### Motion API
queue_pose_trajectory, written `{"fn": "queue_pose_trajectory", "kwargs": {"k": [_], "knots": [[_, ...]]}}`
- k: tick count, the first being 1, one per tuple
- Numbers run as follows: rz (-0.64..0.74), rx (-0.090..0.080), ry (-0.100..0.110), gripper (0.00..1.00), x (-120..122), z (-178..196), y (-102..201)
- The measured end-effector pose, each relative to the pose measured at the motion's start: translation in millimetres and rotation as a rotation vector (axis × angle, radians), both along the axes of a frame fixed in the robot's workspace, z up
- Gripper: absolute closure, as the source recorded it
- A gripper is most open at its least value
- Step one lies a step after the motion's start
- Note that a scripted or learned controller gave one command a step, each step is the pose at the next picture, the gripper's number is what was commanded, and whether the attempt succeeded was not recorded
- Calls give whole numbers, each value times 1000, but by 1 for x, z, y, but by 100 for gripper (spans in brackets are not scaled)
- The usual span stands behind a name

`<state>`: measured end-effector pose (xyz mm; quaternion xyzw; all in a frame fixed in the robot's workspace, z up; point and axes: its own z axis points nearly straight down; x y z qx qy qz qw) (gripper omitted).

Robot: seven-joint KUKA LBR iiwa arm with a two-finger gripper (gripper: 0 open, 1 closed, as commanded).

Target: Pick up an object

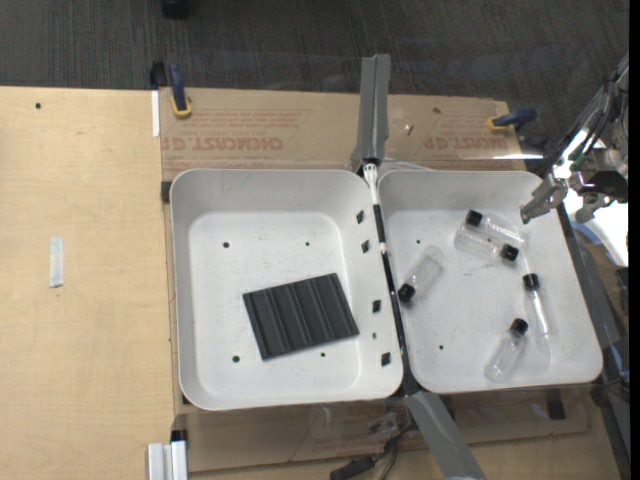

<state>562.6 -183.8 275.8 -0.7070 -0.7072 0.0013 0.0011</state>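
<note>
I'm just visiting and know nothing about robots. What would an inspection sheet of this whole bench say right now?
Surface: two white bins, left bin, right bin, on cardboard.
Job's things: five clear vials with black caps lying scattered in the right bin.
Clutter: ribbed dark grey mat flat in the left bin.
Grippers: gripper over the right bin's far right edge, holding nothing.
Cables: nothing seen.
Surroundings: clamps at the cardboard's far edge; dark floor.

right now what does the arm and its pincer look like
At the right edge, the pincer is pale metallic grey with thin, pointed fingers. Behind it, the arm shows as slim silvery struts; bright glare washes out further detail.
</note>
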Motion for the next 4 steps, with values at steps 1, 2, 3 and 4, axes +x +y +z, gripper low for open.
{"fn": "queue_pose_trajectory", "kwargs": {"k": [1,2,3,4], "knots": [[27,0,-1,0,23,-151,-13],[70,0,-2,0,60,-185,-20],[80,-1,-3,0,61,-184,-19],[80,-1,-3,100,61,-175,-19]]}}
